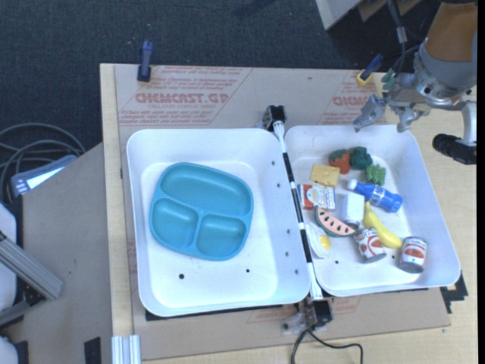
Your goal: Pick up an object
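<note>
My gripper [386, 117] hangs above the far rim of the right bin [432, 203], its two grey fingers spread open with nothing between them. Below and in front of it lies a heap of toy food: an orange piece [339, 159] beside green broccoli [360, 157], a yellow cheese block [325, 175], a blue bottle [377, 196], a watermelon slice [335, 224], a banana [380, 231] and two small cans [413, 253]. The gripper touches none of them.
The left bin [144, 158] holds a blue divided plate [201, 211]. A black hinge strip [292, 196] runs between the bins. The bins sit on a cardboard sheet [189, 97]; a blue clamp [145, 59] sits at its far edge.
</note>
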You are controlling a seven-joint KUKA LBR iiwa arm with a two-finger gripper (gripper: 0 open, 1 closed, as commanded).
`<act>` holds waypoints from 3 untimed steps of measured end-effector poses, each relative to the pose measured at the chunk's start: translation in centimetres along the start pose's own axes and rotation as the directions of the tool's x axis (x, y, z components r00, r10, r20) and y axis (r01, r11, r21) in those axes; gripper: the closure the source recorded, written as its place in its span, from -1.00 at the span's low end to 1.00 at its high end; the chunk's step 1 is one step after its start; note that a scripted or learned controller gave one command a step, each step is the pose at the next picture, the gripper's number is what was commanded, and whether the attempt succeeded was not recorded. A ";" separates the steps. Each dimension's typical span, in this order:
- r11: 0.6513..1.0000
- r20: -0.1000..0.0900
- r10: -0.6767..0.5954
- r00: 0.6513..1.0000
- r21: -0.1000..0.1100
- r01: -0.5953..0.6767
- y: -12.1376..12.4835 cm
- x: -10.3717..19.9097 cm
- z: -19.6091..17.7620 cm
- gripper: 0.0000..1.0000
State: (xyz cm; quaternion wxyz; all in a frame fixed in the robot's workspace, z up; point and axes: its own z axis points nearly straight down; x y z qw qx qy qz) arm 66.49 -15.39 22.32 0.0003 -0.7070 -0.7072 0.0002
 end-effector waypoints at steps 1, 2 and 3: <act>1.000 0.001 -0.001 1.000 -0.002 0.001 0.2 -1.6 11.9 -1.00; 1.000 0.002 -0.001 1.000 -0.004 0.001 0.3 -1.6 10.9 1.00; 1.000 0.001 0.000 1.000 -0.003 0.000 0.2 5.2 5.4 1.00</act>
